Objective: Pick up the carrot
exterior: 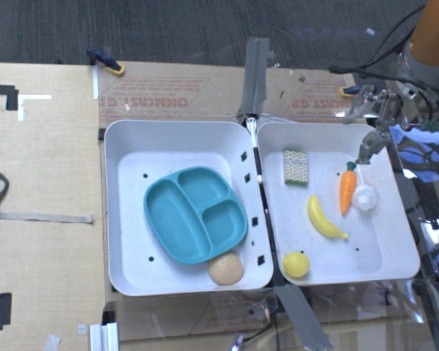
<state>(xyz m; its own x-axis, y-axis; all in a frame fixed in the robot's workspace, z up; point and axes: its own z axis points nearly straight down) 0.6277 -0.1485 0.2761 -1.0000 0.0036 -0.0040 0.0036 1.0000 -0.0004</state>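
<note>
In the right bin [395, 265], a lemon [295, 264] sits by the near wall and a banana [325, 219] lies mid-floor. Beyond it, the carrot [347, 189] lies orange and tapered, green-tipped at its far end, touching a white ball [364, 197]. Above the far right corner, the gripper [371, 146]; whether its fingers are open I cannot tell.

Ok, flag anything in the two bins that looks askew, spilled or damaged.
Nothing spilled or damaged. The blue divided plate sits skewed in the left bin, with a tan ball against its near edge. In the right bin, the carrot touches a white ball.
</note>
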